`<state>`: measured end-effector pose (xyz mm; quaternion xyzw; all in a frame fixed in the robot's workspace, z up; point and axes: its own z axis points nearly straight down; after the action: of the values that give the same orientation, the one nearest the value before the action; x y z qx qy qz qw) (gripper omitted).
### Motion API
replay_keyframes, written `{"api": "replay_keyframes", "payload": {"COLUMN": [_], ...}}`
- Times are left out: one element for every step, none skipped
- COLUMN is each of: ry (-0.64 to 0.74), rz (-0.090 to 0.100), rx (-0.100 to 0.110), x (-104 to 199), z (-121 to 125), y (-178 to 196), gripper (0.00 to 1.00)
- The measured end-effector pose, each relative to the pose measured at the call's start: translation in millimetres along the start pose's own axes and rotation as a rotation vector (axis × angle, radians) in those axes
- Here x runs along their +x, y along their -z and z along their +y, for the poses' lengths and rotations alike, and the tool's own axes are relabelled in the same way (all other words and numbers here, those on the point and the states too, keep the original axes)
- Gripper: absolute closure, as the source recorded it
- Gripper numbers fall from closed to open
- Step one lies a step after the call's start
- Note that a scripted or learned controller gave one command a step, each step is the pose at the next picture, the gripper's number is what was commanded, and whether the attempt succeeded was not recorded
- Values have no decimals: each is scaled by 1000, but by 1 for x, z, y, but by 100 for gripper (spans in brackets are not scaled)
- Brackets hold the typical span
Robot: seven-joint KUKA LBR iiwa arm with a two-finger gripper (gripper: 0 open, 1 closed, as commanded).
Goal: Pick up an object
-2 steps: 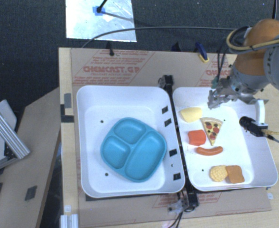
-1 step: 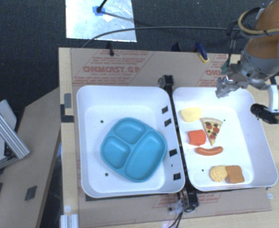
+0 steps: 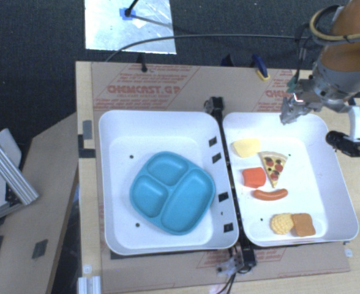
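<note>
here the gripper [image 3: 290, 116] hangs over the right bin's [image 3: 333, 164] far rim, grip state unreadable.

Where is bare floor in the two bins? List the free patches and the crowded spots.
Free: right bin's strip right of the pizza slice and sausage; left bin's margin around the blue plate. Crowded: right bin's left half, from cheese to cookies.

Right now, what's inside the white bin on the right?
The right bin holds toy food: yellow cheese, pizza slice, red block, sausage, corn, brown piece. Undersides are hidden.
</note>
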<state>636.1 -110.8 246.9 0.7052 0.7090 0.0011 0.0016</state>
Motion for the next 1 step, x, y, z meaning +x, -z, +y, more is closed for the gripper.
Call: {"api": "replay_keyframes", "payload": {"ry": [4], "rz": [2], "rx": [1], "x": [57], "z": [-1], "y": [5], "gripper": [100]}}
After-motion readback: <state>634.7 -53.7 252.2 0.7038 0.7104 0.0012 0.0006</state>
